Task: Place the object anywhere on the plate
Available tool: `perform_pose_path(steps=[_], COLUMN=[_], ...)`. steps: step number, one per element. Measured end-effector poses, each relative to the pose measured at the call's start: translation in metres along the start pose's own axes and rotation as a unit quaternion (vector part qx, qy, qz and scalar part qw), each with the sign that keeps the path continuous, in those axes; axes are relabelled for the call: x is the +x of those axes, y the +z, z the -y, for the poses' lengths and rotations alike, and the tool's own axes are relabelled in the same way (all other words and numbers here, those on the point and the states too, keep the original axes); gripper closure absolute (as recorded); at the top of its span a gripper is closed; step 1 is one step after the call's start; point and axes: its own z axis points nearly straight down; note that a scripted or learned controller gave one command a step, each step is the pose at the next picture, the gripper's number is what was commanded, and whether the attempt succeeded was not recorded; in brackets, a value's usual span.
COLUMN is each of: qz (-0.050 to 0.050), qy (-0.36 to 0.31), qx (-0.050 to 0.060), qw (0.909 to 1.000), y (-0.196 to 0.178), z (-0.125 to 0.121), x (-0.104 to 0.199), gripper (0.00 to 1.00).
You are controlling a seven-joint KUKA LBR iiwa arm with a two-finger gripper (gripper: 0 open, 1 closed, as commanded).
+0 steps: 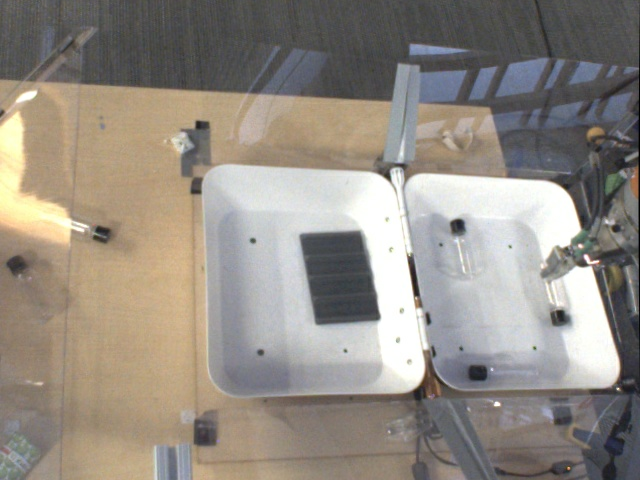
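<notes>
Gripper [557,264] at right bin [500,193] far edge; finger state indiscernible. Clear vials [461,248] nearby. Dark plate [340,277] in left bin [300,183], unobstructed.

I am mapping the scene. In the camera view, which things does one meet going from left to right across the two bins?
Left bin → dark ribbed plate → right bin → clear vial with black cap → gripper.

Two white bins [228,268] — one dark plate [340,277], three clear vials [461,248] inside.
</notes>
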Motion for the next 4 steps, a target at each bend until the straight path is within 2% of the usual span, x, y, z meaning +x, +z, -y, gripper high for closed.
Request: perform_pose_path(steps=[1,2,3,4], qz=[-0.001,-0.001,-0.001,0.000], qy=[0.067,0.018,0.251,0.418], qx=[0.002,0.001,0.003,0.005], qw=[0.9977,0.9998,0.9679,0.9085], y=[0.080,0.020,0.036,0.061], z=[0.008,-0.003,-0.011,-0.027], x=[0.032,0.069,0.106,0.177], gripper=[1.00,1.00,1.00,1.00])
